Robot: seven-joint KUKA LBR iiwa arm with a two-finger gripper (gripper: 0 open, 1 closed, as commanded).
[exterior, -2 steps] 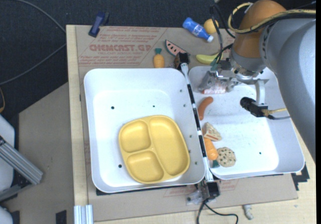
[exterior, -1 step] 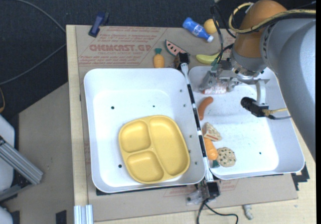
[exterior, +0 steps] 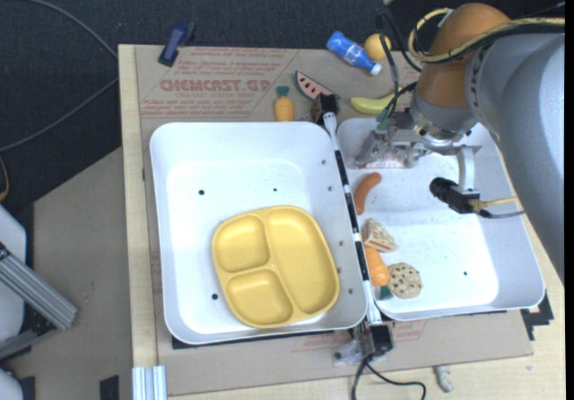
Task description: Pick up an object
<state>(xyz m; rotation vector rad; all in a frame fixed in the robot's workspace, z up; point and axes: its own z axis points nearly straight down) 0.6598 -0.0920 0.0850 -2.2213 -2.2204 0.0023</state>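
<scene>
**Cardboard-topped bench leaves robot little room for a clean pick**

Dark carpet frames the bench (exterior: 215, 84), where two white bins sit side by side at frame centre. The gripper (exterior: 392, 145) hangs low in the upper left corner of the right bin (exterior: 448, 255). Whether the claw is spread or pressed together cannot be told from this blurred view, and nothing is seen held in it.

The likeliest target, an orange-red sausage (exterior: 366, 190), lies just below the gripper, close to the wall the two bins share. Further down that wall, toward the lower middle of the frame, a sandwich wedge (exterior: 378, 235), a carrot (exterior: 379, 271) and a cookie (exterior: 404, 280) are packed close. A yellow divided plate (exterior: 271, 264) sits in the left bin (exterior: 163, 174).

The risks appear plain. The gripper sits above the sausage in the frame, not over it, so closing there would probably catch nothing. The sausage looks round and smooth and could roll or slip out of a pinch. Its place near the wall means a descent might strike the rim. A reach into the crowded trio could shove neighbours aside rather than lift one
</scene>
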